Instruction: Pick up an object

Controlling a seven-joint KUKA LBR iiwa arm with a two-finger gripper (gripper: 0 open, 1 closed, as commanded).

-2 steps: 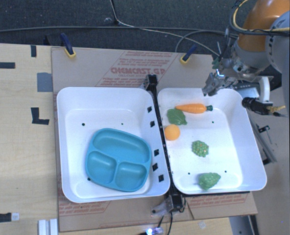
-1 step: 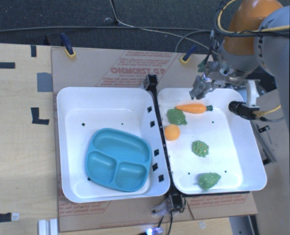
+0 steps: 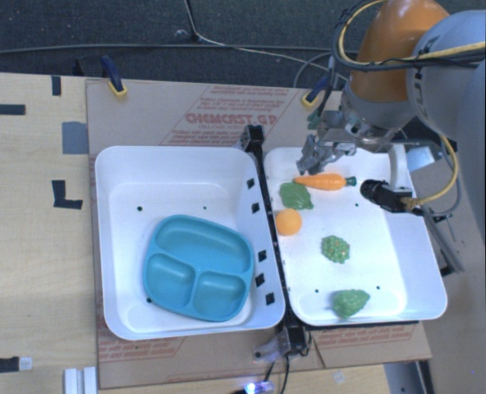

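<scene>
The right bin [image 3: 407, 245] holds several toy foods. An orange carrot [image 3: 325, 182] lies near its back edge, with a green leafy piece [image 3: 295, 195] just left of it and an orange ball [image 3: 288, 222] below that. A green broccoli piece [image 3: 335, 249] sits mid-bin and another green piece [image 3: 349, 302] near the front. My gripper [image 3: 315, 159] hangs over the back left of this bin, just above the carrot's left end, with nothing visibly between its fingers.
The left bin [image 3: 120, 179] contains a blue divided plate [image 3: 199, 267]. A black divider with clips runs between the bins [image 3: 263, 220]. The grey arm with its orange band [image 3: 399, 23] fills the upper right, and cables hang beside the right bin.
</scene>
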